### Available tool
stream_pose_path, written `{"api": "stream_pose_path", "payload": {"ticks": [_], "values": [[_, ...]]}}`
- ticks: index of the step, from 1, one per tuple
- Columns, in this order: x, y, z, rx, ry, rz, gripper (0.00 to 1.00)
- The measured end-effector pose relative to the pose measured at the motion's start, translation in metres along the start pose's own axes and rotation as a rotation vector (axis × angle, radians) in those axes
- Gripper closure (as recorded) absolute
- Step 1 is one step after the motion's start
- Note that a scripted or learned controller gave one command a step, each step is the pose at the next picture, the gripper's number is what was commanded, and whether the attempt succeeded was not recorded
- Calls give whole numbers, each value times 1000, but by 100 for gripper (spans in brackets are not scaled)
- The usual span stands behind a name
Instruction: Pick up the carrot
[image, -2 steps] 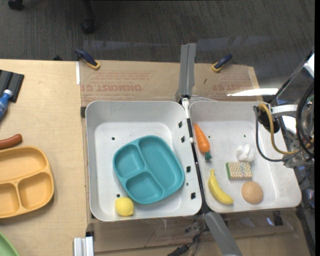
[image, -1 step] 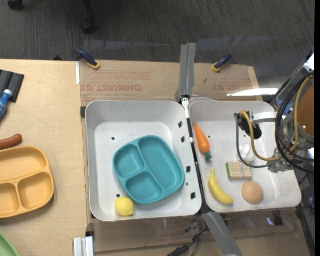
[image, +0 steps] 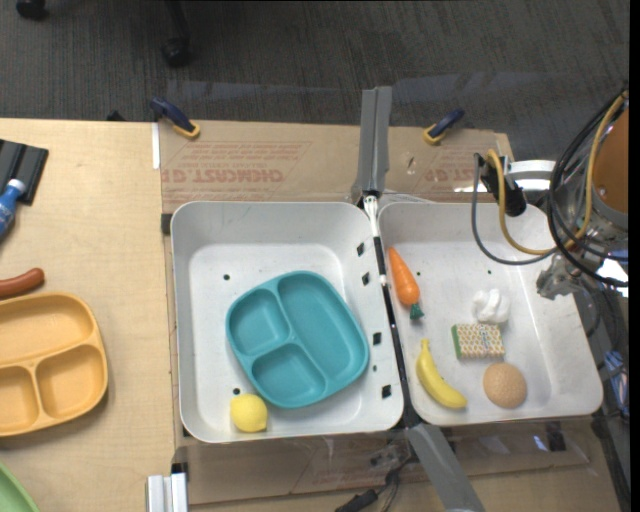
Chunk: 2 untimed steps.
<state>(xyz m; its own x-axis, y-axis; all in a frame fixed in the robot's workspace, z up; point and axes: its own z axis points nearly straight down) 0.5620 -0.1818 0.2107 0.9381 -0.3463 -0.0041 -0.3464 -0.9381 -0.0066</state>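
Carrot (image: 402, 277) lies against right bin's (image: 570, 400) left wall, open floor to its right; gripper state cannot be told.

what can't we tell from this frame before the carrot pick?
- Gripper: the arm is cut off by the camera view's right edge, with cables across it; finger state unreadable.
- Carrot: lies against the right bin's left wall, which may hide its far side.
- White object: too small to identify.
- Sponge: its printed pattern is too small to read.
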Motion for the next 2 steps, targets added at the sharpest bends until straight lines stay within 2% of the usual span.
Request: {"api": "stream_pose_path", "payload": {"ticks": [1, 2], "values": [[-18, 25, -174, 3, 5, 99, 100], [-35, 53, -49, 0, 1, -53, 100]]}}
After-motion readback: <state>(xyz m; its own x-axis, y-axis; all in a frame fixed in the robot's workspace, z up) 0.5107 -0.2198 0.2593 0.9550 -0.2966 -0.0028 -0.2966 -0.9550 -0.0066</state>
